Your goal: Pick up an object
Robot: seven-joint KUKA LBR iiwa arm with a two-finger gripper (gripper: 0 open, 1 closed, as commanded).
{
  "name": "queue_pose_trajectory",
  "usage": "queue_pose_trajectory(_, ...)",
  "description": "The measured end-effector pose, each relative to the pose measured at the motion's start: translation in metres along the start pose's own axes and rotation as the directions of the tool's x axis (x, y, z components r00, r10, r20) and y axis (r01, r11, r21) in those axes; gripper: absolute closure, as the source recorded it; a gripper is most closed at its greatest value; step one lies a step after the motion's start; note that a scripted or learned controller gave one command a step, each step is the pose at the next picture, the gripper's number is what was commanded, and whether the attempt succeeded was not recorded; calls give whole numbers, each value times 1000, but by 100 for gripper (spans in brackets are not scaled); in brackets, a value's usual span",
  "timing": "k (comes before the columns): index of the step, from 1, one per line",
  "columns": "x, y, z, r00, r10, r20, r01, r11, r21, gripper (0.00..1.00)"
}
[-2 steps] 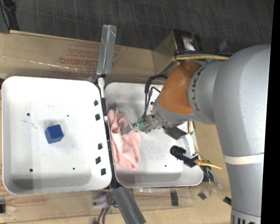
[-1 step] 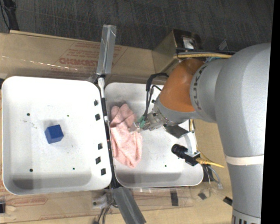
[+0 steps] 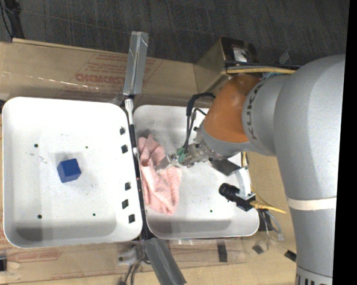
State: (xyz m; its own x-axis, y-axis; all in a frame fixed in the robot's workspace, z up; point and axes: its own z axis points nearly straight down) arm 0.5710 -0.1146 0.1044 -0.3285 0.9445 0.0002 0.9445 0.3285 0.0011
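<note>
Two white bins (image 3: 20, 159) sit on cardboard. Gripper (image 3: 179, 158) meets the pink cloth (image 3: 161, 183); finger state unclear. Soft, light fabric: pinch a raised fold.

Around the blue cube (image 3: 69, 169) the left bin (image 3: 23, 123) floor lies open on every side. Right of the cube, past the bins' shared rim, a pink cloth (image 3: 160, 183) and the arm (image 3: 270, 114) crowd the right bin (image 3: 221, 227), with bare floor along its near edge.

The big grey arm (image 3: 299, 134) covers the back right corner of the right bin (image 3: 191, 227). The gripper (image 3: 179, 157) is small and blurry, right by the pink cloth (image 3: 159, 183). The arm runs off the bottom edge.
</note>
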Motion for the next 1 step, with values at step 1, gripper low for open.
queue_pose_trajectory(1, 11, -17, 10, 999, -32, 4, 32, 999, -4, 0)
